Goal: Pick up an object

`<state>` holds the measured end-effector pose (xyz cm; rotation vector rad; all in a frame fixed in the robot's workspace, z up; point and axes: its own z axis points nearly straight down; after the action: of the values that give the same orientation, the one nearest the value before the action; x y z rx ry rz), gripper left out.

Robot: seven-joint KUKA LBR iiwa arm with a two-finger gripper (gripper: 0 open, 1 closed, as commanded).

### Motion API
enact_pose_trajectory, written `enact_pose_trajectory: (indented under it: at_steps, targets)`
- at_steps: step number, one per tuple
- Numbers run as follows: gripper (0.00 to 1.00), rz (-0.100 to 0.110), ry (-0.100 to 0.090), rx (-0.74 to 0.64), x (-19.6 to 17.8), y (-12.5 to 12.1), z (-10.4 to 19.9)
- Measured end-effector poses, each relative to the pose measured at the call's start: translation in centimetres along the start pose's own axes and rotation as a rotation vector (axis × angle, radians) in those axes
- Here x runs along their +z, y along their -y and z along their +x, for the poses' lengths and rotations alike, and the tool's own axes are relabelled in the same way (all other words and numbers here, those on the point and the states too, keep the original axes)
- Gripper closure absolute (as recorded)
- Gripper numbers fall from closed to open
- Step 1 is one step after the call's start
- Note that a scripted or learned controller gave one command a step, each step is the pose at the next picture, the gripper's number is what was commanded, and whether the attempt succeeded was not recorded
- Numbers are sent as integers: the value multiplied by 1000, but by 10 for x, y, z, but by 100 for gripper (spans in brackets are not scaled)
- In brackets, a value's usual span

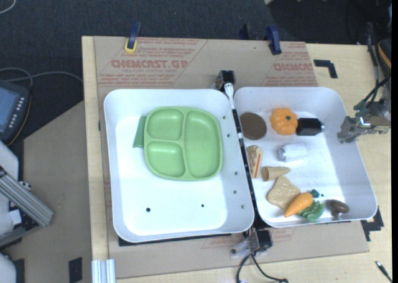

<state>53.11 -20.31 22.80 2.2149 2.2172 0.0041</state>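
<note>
Peeking in at right, gripper [352, 131] blurred, beside toy-filled bin [348, 151].

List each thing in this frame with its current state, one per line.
Gripper: at right bin's right rim, holding nothing visible.
Green tray: flat in left bin, compartments bare.
Pumpkin: upright in right bin, beside black block.
Black block: lying flat.
Brown disc: lying flat.
Carrot: lying on its side against the bread.
Bread: lying flat.
Mushroom: on its side.
</note>
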Motion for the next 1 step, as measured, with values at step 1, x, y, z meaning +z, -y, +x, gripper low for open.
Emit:
enact_pose_trajectory:
  at_steps: [1]
  targets:
    - [100,2,-3,-6,-10,-22,47]
